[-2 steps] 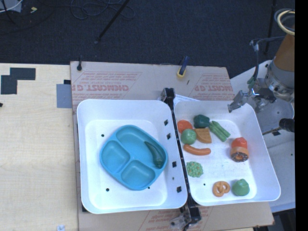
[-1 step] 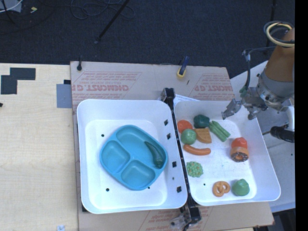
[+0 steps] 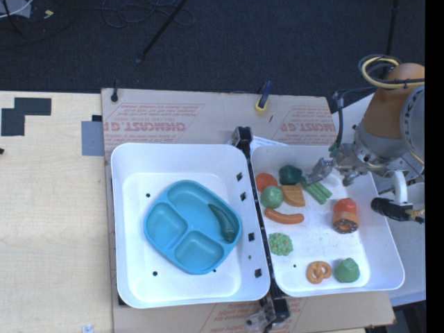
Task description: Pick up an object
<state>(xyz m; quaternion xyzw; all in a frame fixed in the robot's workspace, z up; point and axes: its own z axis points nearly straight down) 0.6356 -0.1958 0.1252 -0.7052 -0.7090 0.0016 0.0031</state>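
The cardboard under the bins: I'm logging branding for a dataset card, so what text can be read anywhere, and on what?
"CHEMCRAFT"-like red print, upside down, on the cardboard sheet behind the left bin: too blurred to spell reliably.
The same red print, partly cut off, behind the right bin at.
Nothing else readable.

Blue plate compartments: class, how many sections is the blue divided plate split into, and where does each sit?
3. The blue plate in the left bin has one section at its left, one at the bottom, one along the upper right holding a dark green item.
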